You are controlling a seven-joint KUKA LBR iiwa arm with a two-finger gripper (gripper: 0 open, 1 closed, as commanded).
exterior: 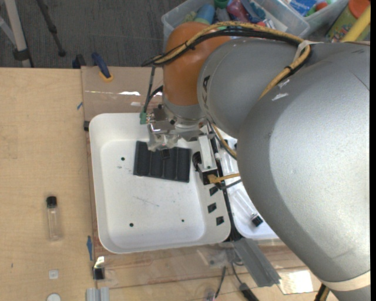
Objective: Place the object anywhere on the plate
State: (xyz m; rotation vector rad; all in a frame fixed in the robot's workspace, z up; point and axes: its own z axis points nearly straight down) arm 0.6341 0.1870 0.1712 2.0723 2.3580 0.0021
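Hand point(160, 143) touches black ridged object's point(163, 163) upper edge.

bright even light, soft shadows, slight blur

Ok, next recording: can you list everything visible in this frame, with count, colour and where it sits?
white bin: one seen whole, white, centre of the bench; a second white bin peeks out beside it under the arm
ridged pad: one, black, flat in the upper part of the left bin
vial: one, clear with a black cap, lying on the wooden bench left of the bins
clamp: one, blue and orange, at the bench's far edge
storage tub: one, clear, holding colourful items, top of the view
cables: a bundle, black and yellow, running along the arm
arm: one, grey with an orange band, covering the right side
gripper: one, metallic, over the pad's top edge
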